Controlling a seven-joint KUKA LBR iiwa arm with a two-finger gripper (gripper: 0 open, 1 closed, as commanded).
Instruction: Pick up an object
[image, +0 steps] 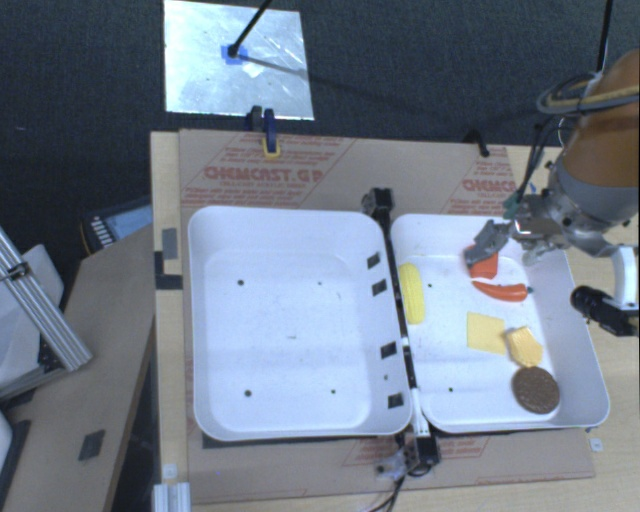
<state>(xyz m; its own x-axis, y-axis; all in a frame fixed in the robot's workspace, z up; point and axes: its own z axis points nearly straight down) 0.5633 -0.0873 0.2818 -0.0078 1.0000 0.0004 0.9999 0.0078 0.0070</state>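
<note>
Even, fairly bright overhead light falls on the two white bins (290, 330), which look slightly washed out. A foil sheet (237, 60) far behind glares in patches. Shadows are faint. The picture is soft and grainy, with dark carpet surroundings.

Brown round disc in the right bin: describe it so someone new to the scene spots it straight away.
Start at the right bin of the two white bins. Go to its near right corner, below the two yellow pieces. The brown disc lies there, just below the small yellow chunk; it is the only round, dark brown item, while its neighbours are yellow or orange-red.
</note>
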